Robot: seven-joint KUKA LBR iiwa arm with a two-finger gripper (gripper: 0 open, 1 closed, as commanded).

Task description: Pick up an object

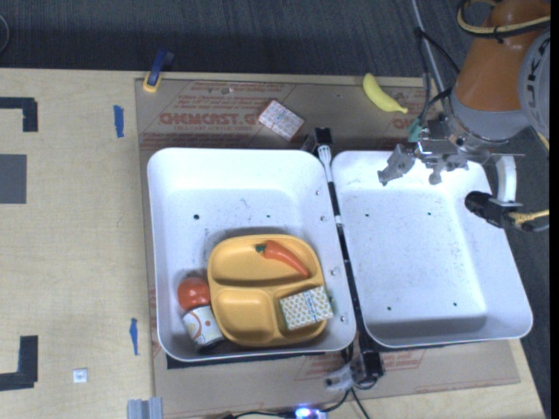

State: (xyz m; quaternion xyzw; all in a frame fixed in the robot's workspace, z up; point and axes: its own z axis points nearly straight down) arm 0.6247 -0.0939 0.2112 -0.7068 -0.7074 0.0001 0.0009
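The tool (410, 166) hangs over the back of the right bin (437, 269), its fingers spread apart with nothing between them. In the left bin (175, 190) sits a yellow tray (253, 308) with a carrot (281, 255) and a sponge (306, 308) in it. A can (201, 321) touches the tray's left side.

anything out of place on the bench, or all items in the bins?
Two items lie outside the bins, on the board behind them: a banana near the right bin's far edge, and a small patterned packet behind the left bin. The other items sit in the left bin with the yellow divided tray.
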